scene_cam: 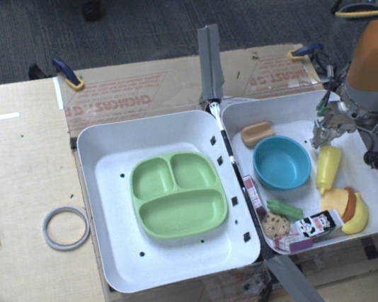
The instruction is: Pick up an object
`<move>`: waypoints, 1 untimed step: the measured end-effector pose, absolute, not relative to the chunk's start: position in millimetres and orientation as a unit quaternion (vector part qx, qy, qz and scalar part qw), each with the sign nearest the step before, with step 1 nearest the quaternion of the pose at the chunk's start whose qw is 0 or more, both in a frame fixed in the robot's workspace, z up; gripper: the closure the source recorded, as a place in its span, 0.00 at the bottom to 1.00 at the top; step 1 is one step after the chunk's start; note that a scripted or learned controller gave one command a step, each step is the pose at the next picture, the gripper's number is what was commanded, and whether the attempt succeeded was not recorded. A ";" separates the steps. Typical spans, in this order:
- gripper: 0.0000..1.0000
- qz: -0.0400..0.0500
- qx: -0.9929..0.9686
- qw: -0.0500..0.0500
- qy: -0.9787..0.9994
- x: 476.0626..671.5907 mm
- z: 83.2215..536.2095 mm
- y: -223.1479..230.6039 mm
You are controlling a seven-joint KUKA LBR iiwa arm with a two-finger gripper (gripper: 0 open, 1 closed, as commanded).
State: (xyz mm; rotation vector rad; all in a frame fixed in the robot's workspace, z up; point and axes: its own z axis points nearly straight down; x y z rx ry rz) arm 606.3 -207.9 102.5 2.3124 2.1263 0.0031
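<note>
Claw, its state not discernible, poised just above the yellow bottle in the right bin, apparently lining up a grasp.

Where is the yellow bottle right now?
The yellow bottle lies in the right bin, just right of the blue bowl and right under the gripper.
</note>
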 end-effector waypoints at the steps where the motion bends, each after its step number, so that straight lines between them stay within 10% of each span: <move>1: 1.00 -0.001 0.786 0.001 0.618 652.4 92.5 -211.6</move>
